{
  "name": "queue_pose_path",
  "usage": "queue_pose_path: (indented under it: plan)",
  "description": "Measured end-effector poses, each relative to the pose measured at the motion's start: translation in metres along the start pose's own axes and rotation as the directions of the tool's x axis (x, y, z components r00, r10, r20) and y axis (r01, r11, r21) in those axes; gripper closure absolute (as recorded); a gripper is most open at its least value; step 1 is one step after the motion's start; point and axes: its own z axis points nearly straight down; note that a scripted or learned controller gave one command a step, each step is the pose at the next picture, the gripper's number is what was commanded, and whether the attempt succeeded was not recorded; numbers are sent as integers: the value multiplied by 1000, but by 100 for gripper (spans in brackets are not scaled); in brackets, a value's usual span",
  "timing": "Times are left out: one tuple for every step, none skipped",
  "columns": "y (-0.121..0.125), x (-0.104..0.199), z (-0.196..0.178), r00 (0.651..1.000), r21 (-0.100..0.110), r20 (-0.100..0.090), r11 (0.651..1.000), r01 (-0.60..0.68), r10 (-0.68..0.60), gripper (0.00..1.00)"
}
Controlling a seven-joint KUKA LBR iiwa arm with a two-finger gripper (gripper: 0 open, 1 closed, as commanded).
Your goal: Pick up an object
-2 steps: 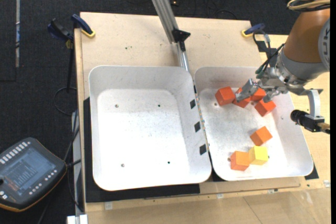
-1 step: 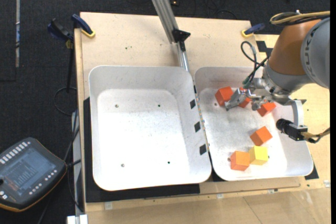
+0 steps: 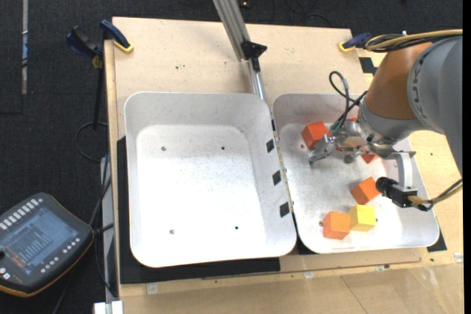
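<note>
Probably lab: teach pendant (image 3: 37, 243), clamped bench (image 3: 191, 59)

In the right bin (image 3: 412, 235) we see four small blocks: an orange cube (image 3: 315, 134) at the upper left just beside the gripper (image 3: 321, 154), another orange one (image 3: 364, 191) lower right, and an orange block (image 3: 335, 225) touching a yellow cube (image 3: 363, 218) near the front rim.

One fixed camera looks down at a slant on the bench (image 3: 221, 55), taking in both bins and, seemingly, surrounding dark floor.
</note>
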Motion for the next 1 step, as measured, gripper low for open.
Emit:
queue_pose_path:
  plan:
    - [1,-1,-13,1000,-5,1,1000,-1,1,100]
